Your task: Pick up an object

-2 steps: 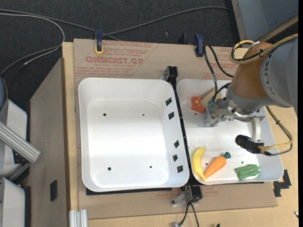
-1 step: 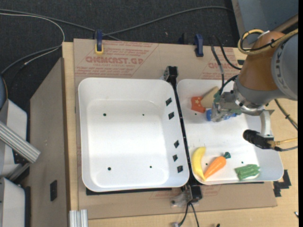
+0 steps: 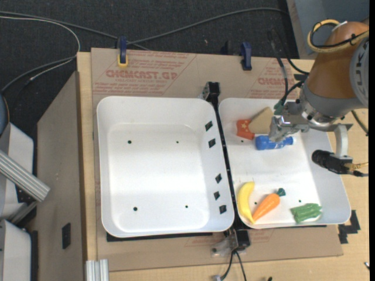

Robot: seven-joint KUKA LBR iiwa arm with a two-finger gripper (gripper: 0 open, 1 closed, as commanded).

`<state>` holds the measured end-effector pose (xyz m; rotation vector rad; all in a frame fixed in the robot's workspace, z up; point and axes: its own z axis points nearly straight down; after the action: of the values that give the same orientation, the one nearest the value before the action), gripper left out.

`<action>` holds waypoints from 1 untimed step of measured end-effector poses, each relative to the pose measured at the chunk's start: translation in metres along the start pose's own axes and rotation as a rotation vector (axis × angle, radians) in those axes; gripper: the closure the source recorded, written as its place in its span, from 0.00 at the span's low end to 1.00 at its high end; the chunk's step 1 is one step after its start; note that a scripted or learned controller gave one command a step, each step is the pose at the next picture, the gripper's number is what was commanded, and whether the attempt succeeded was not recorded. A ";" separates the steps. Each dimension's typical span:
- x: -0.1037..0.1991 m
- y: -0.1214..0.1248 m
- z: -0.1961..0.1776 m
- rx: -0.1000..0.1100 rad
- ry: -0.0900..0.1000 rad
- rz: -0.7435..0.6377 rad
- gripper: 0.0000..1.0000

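My gripper [image 3: 280, 132] hangs over the right bin [image 3: 293, 171], right above a blue object [image 3: 270, 142] near the bin's far side. The fingers reach down onto the blue object's right end. Just left of it lie a red block [image 3: 245, 129] and a tan wedge [image 3: 261, 119]. At the bin's near edge rest a yellow banana [image 3: 245, 199], an orange carrot [image 3: 266, 205] with a teal tip, and a green object [image 3: 306, 212].
The left bin [image 3: 158, 163] adjoins the right one along a black clipped divider [image 3: 218, 157]. Both stand on a cardboard sheet [image 3: 176, 66] held by clamps at the back. Cables run across the dark floor behind.
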<state>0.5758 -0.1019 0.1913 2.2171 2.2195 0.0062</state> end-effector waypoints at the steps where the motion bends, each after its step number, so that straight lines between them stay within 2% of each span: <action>1: 0.000 0.002 -0.055 -0.001 0.000 -0.001 1.00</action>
<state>0.5774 -0.1015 0.2458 2.2154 2.2197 0.0073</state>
